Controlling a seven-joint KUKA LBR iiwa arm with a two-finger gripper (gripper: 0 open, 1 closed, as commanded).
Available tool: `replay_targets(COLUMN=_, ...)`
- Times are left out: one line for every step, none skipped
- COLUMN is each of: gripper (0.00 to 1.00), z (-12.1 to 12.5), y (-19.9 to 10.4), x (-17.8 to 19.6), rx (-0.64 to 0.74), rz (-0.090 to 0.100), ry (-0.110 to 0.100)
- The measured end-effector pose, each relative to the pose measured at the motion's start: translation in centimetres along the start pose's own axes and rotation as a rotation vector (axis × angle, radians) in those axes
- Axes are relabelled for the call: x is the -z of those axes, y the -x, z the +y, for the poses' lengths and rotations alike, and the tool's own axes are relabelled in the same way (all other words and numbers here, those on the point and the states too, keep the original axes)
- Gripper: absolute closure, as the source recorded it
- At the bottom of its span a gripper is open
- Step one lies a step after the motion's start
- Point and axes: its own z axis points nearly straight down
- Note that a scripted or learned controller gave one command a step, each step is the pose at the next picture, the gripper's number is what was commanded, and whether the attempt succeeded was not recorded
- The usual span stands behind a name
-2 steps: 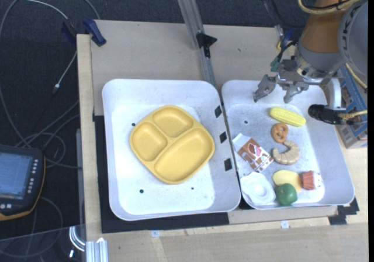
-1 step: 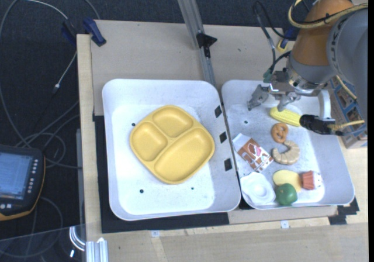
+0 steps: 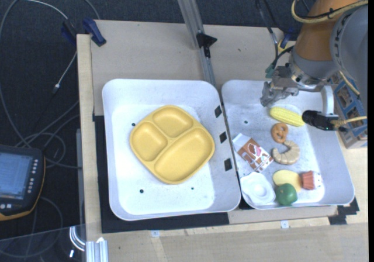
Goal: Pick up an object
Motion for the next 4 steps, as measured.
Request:
replay_targets(gripper=1.00, z=0.6, y=-0.4, x=6.4, rx=0.001, rz=-0.002, ry=0.009)
replay_targets(gripper=1.00, z=0.7, y=-0.4, x=9.5, rx=0.001, rz=-0.002, ry=0.006)
replay_targets(gripper=1.00, z=0.7, y=-5.7, x=10.4, rx=0.006, rz=0.001, ry=0.003)
replay_targets(gripper=1.00, z=0.6, y=-10.4, x=10.6, rx=0.006, rz=0.001, ry=-0.001)
